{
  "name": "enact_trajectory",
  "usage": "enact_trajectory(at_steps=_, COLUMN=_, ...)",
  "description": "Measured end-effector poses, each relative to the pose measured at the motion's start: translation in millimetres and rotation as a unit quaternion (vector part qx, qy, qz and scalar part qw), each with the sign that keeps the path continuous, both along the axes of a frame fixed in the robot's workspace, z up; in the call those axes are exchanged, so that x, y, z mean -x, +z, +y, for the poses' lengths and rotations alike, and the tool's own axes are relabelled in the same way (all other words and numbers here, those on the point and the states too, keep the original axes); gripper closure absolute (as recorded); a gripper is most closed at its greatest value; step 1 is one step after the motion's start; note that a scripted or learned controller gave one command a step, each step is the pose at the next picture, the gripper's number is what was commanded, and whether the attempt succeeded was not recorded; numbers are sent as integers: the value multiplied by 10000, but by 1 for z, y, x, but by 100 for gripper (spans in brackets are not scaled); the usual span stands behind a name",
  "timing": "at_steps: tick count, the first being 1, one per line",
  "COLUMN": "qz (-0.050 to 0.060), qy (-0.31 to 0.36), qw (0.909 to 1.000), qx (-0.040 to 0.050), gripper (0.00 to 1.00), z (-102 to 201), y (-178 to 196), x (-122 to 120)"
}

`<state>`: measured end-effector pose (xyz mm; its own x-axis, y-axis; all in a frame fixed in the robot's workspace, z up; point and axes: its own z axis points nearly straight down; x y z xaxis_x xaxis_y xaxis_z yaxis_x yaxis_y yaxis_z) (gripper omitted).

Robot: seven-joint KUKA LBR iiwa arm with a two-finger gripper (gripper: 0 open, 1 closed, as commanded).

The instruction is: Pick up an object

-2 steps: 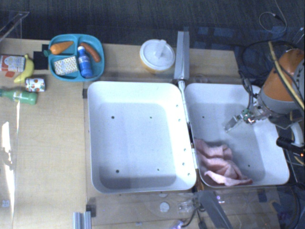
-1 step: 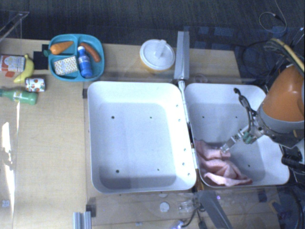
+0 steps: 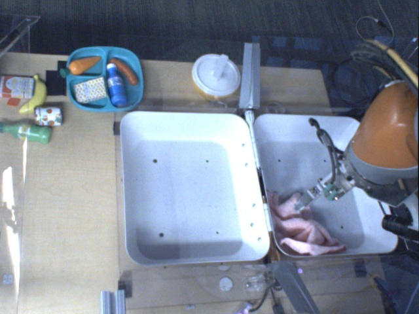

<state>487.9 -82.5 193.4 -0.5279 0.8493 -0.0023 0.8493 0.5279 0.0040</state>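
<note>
**Gripper hovering over the pink cloth in the right bin**

You are looking at the gripper (image 3: 308, 200) reaching into the right bin (image 3: 288, 139) from the 3 o'clock side, its tip sitting just above the upper edge of the pink cloth (image 3: 298, 229). Whether the tip is touching the cloth, or whether it is spread or pinched, you cannot tell from this slanted view; nothing is visibly lifted.

The pink cloth is lying crumpled in the bin's 7 o'clock corner, against the wall nearest the left bin (image 3: 190, 188).

The arm (image 3: 389, 136) is filling the 3 o'clock edge, its orange band sitting above the wrist.

Beyond the bins, at 12 o'clock, a round white lidded container (image 3: 216, 75) is standing on the bench. At 10 o'clock a blue divided tray (image 3: 134, 64) is holding toy food. Further toward 9 o'clock a toy banana (image 3: 34, 95), a small can (image 3: 48, 116) and a green bottle (image 3: 27, 132) are lying on the wood.
</note>
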Motion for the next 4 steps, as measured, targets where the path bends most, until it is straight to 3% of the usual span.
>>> enact_trajectory(at_steps=1, qz=-76, qy=-143, qw=9999, qx=5, gripper=0, z=-16, y=-102, x=-25)
enact_trajectory(at_steps=2, qz=-116, qy=-134, qw=9998, qx=7, gripper=100, z=-15, y=-90, x=-28)
enact_trajectory(at_steps=3, qz=1, qy=-1624, qw=9867, qx=-4, gripper=100, z=47, y=-8, x=-116)
enact_trajectory(at_steps=4, qz=6, qy=-1624, qw=9867, qx=-2, gripper=0, z=47, y=-9, x=-115)
